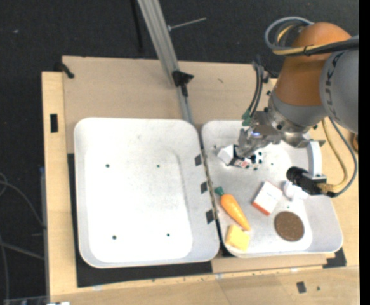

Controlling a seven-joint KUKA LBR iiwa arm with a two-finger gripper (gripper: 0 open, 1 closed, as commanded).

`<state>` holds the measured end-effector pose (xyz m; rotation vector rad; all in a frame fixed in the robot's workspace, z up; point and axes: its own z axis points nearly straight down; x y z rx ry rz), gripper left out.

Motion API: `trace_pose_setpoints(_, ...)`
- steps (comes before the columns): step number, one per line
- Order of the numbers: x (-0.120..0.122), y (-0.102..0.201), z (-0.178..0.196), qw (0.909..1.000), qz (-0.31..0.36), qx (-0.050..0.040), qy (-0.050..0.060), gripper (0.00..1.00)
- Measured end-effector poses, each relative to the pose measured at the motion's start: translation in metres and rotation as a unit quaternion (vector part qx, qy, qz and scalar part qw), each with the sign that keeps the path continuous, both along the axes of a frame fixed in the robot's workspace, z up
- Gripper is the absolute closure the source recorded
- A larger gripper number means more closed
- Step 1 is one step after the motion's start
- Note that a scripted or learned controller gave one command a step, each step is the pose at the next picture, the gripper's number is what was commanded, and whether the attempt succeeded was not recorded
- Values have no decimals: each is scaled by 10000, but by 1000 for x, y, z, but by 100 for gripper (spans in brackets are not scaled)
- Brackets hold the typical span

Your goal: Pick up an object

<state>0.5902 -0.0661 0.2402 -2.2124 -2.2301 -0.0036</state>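
My gripper (245, 151) hangs low over the back left part of the right bin (321, 234). Just under its tip lies a small white, red and black item (234, 160), partly hidden by it. An orange carrot with a green stub (233, 210) lies near the bin's left wall. A yellow block (237, 237) sits at the front left corner. A white box with a red side (266, 198) rests mid-bin, and a brown round disc (289, 225) lies in front of it.
The left bin (137, 189) stands beside the right one, sharing a narrow divide. A grey metal rail (162, 40) slants down from the back to the bins' junction. Bare wooden bench (121, 88) surrounds both bins.
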Motion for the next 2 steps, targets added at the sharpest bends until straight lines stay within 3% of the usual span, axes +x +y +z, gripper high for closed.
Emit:
trace_pose_setpoints(1,13,58,1,10000,-4,-2,-2,100)
trace_pose_setpoints(2,11,106,10,10000,0,-1,-7,100)
